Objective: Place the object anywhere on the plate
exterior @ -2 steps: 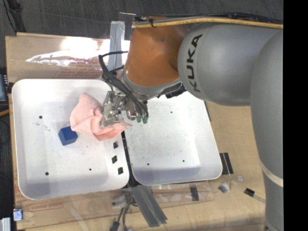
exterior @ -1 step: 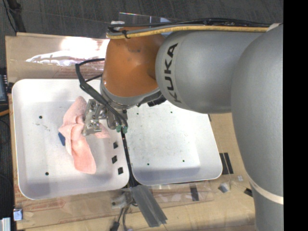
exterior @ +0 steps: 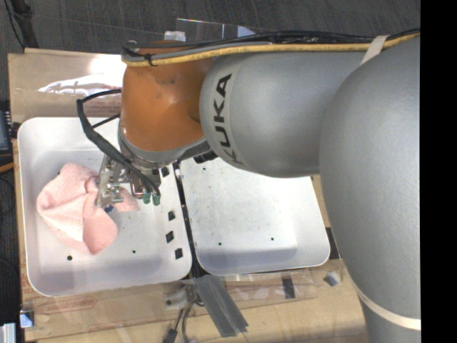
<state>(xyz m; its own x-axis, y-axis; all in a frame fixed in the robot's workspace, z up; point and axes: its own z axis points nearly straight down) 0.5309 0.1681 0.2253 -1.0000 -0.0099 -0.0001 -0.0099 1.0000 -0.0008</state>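
Pick step in hand. Hand (exterior: 114, 191) low in left bin (exterior: 43, 263), at right edge of pink cloth (exterior: 71, 206); grip state cannot tell. No plate identifiable. Next: confirm hold, lift clear, carry to plate.

- The cloth (exterior: 71, 206) was pale pink, soft and plain.
- Both bins were white; the left bin (exterior: 43, 263) carried a few small black marks, the right bin (exterior: 250, 220) fine dark speckles.
- The arm (exterior: 300, 106) was grey with black lettering, with an orange band (exterior: 161, 106) above the wrist.
- The tool (exterior: 118, 191) was silvery metal, with small green tips beside it.
- The worktop (exterior: 300, 299) was light tan wood.
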